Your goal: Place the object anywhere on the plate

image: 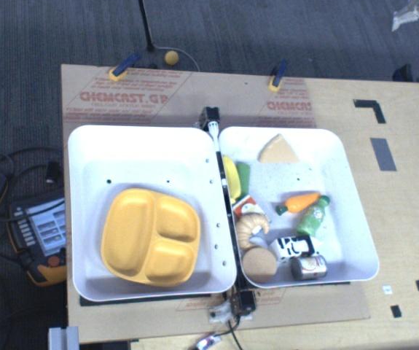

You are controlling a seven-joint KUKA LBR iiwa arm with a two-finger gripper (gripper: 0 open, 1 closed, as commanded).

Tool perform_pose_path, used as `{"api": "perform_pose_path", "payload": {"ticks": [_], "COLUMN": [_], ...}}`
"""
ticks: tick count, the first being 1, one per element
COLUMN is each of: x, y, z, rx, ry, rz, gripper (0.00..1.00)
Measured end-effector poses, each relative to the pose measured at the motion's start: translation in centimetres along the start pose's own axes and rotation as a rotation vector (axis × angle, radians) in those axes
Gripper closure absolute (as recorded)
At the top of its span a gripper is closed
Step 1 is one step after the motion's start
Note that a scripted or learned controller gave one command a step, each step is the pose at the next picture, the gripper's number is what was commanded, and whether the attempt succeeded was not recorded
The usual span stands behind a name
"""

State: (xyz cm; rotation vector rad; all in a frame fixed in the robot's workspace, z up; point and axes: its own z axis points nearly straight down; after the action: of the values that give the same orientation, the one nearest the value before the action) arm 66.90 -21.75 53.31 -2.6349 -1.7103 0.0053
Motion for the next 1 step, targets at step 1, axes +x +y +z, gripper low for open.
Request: {"api": "perform_pose_path", "payload": {"ticks": [1], "x": [0.11], "y": [-0.07], "z": [0.03], "rx": [0.001], "ry": [0.000], "rz": [0.150], "gripper": [0.00]}}
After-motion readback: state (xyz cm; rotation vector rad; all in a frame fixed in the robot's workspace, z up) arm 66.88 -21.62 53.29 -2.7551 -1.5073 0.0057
